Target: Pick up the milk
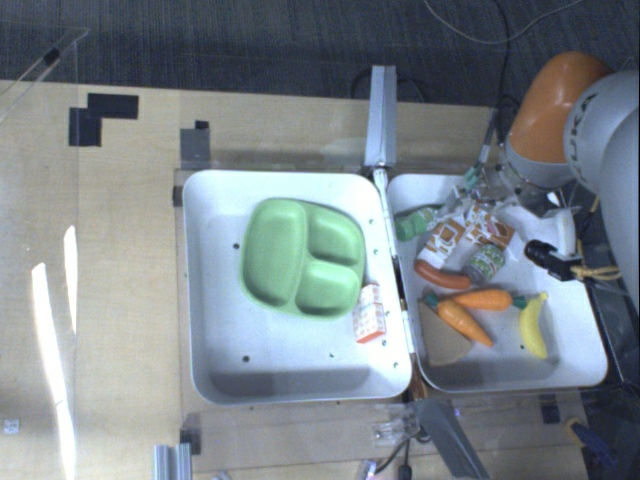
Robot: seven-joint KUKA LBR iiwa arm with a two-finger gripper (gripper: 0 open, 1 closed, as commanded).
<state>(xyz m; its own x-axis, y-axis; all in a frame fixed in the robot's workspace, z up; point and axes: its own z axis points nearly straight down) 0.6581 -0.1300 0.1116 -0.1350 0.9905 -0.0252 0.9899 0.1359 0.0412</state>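
Grey rounded arm (pixel 608 133), glossy orange band, black cables near wrist.

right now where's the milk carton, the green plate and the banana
milk carton (pixel 370 317): camera view, middle of its white and red side, left bin
green plate (pixel 303 256): camera view, ridge between its compartments
banana (pixel 534 326): camera view, middle of its yellow body, right bin
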